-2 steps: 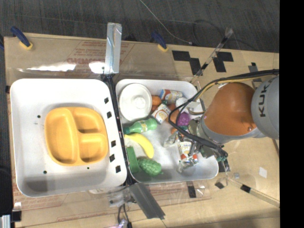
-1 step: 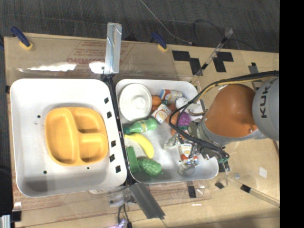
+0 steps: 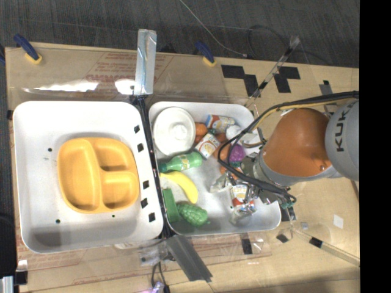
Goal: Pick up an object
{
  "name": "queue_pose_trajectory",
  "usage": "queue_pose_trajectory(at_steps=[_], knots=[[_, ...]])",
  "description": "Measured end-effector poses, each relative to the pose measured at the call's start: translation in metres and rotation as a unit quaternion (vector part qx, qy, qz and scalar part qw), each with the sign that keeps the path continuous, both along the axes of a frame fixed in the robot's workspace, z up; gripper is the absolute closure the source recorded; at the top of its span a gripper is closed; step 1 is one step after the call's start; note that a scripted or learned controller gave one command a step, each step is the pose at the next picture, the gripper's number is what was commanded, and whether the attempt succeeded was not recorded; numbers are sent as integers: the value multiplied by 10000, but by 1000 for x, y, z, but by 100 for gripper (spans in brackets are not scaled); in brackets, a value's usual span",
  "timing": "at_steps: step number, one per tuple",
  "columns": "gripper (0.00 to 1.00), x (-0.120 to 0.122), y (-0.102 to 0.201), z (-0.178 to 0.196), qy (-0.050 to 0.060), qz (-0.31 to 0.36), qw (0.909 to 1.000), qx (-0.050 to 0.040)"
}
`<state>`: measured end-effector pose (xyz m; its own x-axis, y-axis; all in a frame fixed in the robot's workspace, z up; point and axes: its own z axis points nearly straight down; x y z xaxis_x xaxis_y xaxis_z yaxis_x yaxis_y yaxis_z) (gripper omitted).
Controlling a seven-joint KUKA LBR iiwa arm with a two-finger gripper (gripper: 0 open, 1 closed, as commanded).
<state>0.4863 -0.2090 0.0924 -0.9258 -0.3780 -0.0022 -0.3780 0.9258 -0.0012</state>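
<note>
A: What is the overhead camera showing right now?

B: Two white bins are sitting side by side on the surface (image 3: 73, 66). The left bin (image 3: 30, 163) is holding a yellow divided tray (image 3: 98, 174). The right bin (image 3: 269, 221) is holding a clutter of toy food: a white bowl (image 3: 174, 130), a green bottle (image 3: 181, 162), a yellow banana (image 3: 185, 186) and a bumpy green piece (image 3: 192, 213).

A: Where is the arm?

B: The arm (image 3: 299, 145) is reaching in from the right, hanging low over the right bin's right half. The gripper (image 3: 241, 194) is pointing down by a crumpled silvery wrapper (image 3: 242, 205).

A: Is it holding anything?

B: I cannot tell; cables and clutter are hiding its tips. The wrapper is lying almost directly underneath, the likeliest target, shiny with red print. The banana is lying to its left, long axis slanting.
</note>
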Motion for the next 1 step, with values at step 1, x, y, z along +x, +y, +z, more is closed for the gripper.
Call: queue_pose_trajectory(at_steps=[1], knots=[[100,2,2,11,-17,23,10000,-2]])
